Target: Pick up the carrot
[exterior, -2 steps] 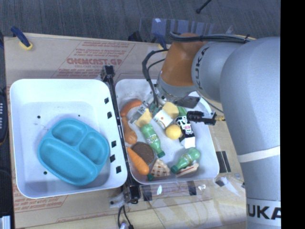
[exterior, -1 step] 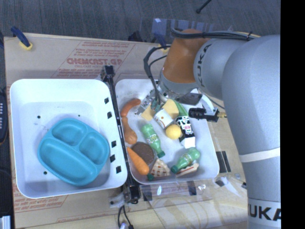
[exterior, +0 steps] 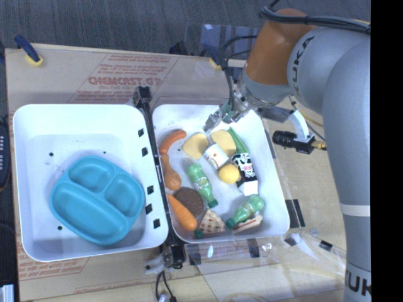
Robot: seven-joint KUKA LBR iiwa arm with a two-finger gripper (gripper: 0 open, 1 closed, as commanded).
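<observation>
- The gripper (exterior: 221, 119) is hovering at the right bin's (exterior: 269, 168) far edge; whether anything sits between its fingers I cannot tell.
- The carrot (exterior: 182, 213) is lying near that bin's front-left corner, apparently touching a brown disc (exterior: 190, 200).

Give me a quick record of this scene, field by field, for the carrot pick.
target: carrot, lying near the front-left corner of the right bin
beside target: brown round piece, touching or nearly so
gripper: gripper over the right bin's back edge, far from the carrot
held: nothing seen
left bin: left bin holds a blue divided tray
task status: carrot not yet picked
</observation>
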